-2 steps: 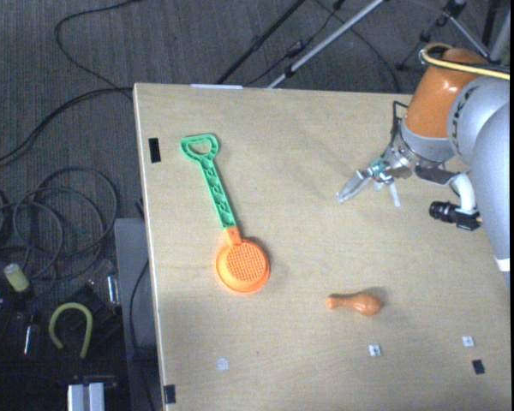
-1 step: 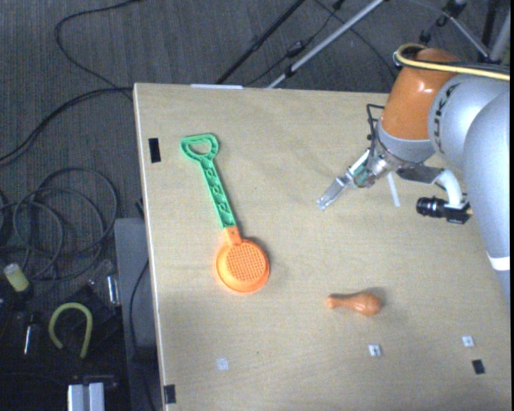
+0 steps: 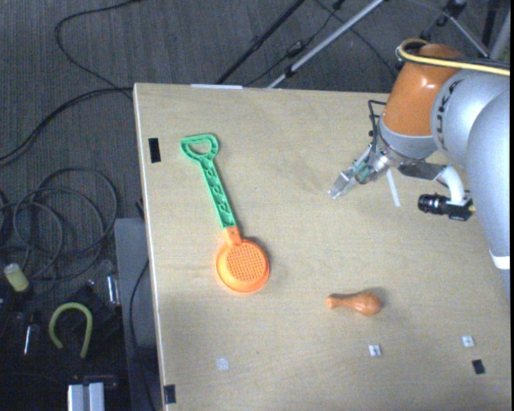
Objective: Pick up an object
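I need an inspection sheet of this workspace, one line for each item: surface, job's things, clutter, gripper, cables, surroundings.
Surface: tan bench top, with a few small dark and pale marks near its edges.
Job's things: green-handled strainer with orange mesh head, lying flat at left; orange pear-shaped object, lying apart at lower centre.
Clutter: nothing seen on the bench.
Gripper: gripper hangs above bare bench, holding nothing.
Cables: yellow cable over the arm; black cables on the floor at left.
Surroundings: dark carpet, metal stand legs at top.
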Action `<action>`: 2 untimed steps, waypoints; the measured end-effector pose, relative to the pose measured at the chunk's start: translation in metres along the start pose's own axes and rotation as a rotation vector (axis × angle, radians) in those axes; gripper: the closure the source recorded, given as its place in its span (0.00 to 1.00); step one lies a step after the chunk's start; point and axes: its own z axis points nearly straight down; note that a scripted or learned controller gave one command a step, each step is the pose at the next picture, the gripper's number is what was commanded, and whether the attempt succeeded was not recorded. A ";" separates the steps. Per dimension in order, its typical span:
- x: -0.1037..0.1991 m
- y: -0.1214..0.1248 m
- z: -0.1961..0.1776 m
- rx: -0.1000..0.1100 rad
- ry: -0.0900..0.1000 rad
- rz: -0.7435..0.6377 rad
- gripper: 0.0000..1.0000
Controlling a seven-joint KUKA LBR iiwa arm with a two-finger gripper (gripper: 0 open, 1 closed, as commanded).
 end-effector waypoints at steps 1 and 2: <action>0.000 0.000 0.000 0.000 0.000 0.000 0.00; 0.000 0.000 0.000 0.000 0.000 0.000 0.00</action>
